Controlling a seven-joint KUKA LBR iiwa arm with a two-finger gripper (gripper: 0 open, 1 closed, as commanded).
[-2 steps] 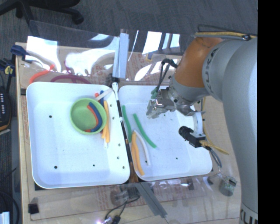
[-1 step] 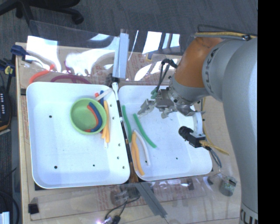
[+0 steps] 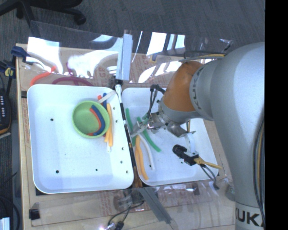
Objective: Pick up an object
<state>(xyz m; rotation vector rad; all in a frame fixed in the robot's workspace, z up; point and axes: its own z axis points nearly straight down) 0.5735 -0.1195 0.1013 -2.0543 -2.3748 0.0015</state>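
Green strip (image 3: 152, 141) lies in the right bin (image 3: 173, 173), long axis 11 to 5 o'clock, stretching toward 5 from my gripper (image 3: 143, 127), seemingly touching it; open or clenched, I cannot tell.

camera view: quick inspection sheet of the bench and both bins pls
surface: bench bears left bin and right bin, side by side
job's things: right bin holds green sticks, an orange stick and a white stick; left bin holds a green bowl with red and blue pieces inside, orange sticks against it
clutter: orange and red loops behind the left bin
grippers: gripper low among the right bin's sticks; hold cannot be told
cables: black cables at the bench's front edge
surroundings: grey carpet, dark chair base
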